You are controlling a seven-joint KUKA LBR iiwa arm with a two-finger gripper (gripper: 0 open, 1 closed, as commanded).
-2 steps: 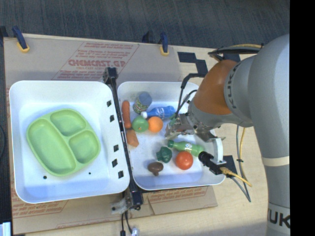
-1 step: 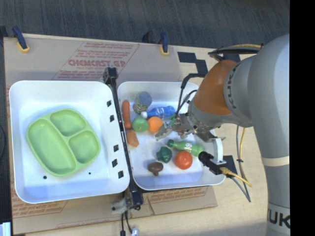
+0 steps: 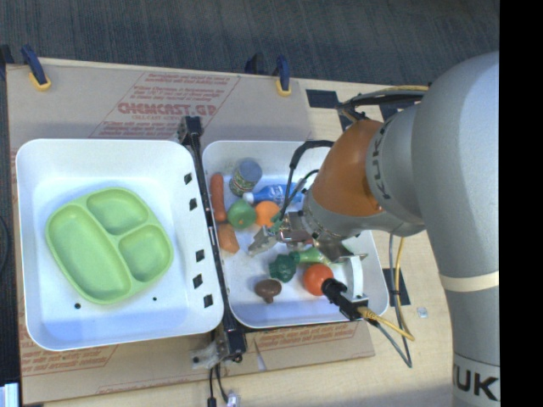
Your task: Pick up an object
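The hand point(image 3: 273, 237), whose grip state I cannot tell, hangs low in the right bin point(image 3: 254, 153) with a small green toy vegetable point(image 3: 283, 268) just below it, likely light, stiff and smooth, best pinched across its rounded middle.

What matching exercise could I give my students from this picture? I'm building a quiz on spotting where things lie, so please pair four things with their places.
Things:
1. green divided plate
2. tin can
3. brown mushroom
4. red tomato

Places:
A. near the front wall of the right bin, left of the red thing
B. in the left bin
C. at the back of the right bin
D. front of the right bin, just below the gripper

Pairs: 1-B, 2-C, 3-A, 4-D
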